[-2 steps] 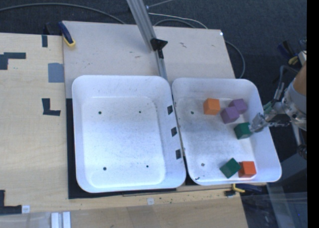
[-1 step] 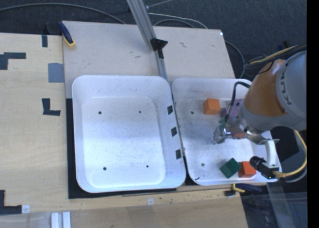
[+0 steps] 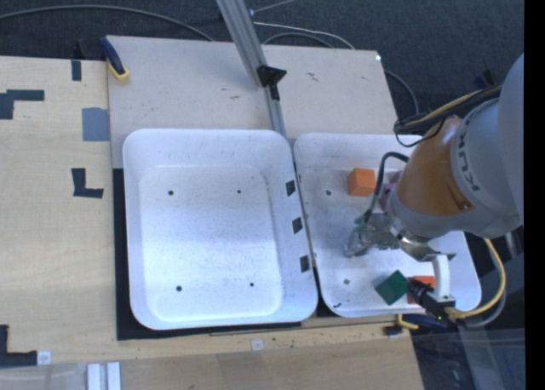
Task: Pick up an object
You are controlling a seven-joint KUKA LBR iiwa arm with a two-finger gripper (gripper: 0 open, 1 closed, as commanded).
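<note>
Bench: right bin (image 3: pixel 328 158) holds orange block (image 3: pixel 361 180), green block (image 3: pixel 392 287); claw (image 3: pixel 358 242) state unclear

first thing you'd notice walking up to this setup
The big grey arm with its orange band reaching in from the right draws the eye first, its tool down inside the right bin. Next come the spots of colour in that bin: an orange block near the far side and a green block near the front edge. The left bin sits beside it, a broad white speckled tray.
</note>
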